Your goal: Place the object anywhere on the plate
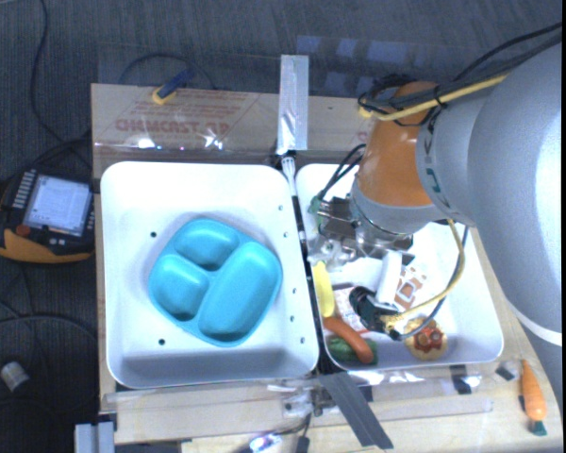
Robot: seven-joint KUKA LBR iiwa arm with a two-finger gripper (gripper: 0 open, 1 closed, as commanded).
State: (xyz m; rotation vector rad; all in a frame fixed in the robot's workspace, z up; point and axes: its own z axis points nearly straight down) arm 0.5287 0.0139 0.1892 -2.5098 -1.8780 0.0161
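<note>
Reaching from the bench's right edge, the arm (509, 159) hangs over the right bin (472, 343); jaws' state cannot be told. Cluttered toys (358, 333) there risk a missed grasp; the blue plate (217, 279) sits left.

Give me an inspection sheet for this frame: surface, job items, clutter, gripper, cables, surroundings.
Surface: two white bins side by side, left bin and right bin, on a bench.
Job's things: blue sectioned plate in the left bin, nothing on it; small toys in the right bin, including a carrot-like piece and a yellow piece.
Clutter: orange tool on the bench's right edge.
Gripper: gripper low over the right bin; fingers hidden.
Cables: yellow and black cables along the arm.
Surroundings: handheld pendant on the carpet, left.
</note>
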